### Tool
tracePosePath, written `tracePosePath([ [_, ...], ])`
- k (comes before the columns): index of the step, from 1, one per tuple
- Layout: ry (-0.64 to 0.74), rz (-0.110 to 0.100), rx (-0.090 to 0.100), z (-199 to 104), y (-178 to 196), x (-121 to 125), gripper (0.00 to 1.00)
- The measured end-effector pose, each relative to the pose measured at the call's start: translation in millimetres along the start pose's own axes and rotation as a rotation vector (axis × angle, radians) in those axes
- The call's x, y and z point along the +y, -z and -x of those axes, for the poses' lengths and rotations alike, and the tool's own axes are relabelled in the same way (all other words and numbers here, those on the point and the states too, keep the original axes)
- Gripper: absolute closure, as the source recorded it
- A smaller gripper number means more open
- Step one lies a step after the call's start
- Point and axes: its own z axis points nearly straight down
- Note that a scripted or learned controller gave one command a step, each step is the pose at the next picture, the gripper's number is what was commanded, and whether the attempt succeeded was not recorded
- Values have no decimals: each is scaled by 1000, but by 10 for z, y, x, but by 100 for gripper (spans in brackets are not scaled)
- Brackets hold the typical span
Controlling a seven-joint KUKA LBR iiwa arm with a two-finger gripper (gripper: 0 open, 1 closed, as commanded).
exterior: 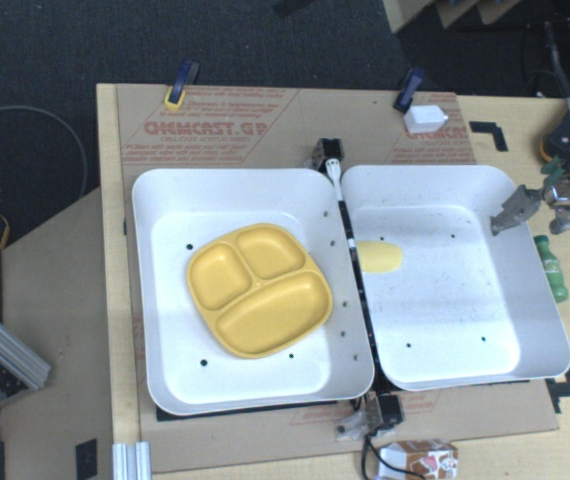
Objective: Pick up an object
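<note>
Yellow divided plate (pixel 258 289) sits in the left bin (pixel 155 203).
End effector (pixel 537 204) hovers at the right bin's (pixel 525 353) far edge, fingers spread, gripping nothing.

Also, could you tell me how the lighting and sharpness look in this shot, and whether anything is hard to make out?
In the camera view, light is even and soft; the yellow divided plastic plate in the left white bin is sharp with mild sheen; the small pale yellow object in the right white bin looks washed out; the pincer at the right edge is blurry.
</note>
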Motion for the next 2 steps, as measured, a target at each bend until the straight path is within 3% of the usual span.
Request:
tracePosePath([
  [1, 9, 14, -1, -760, 1154, -422, 0],
  [2, 2, 7, -3, -720, 1193, -408, 100],
])
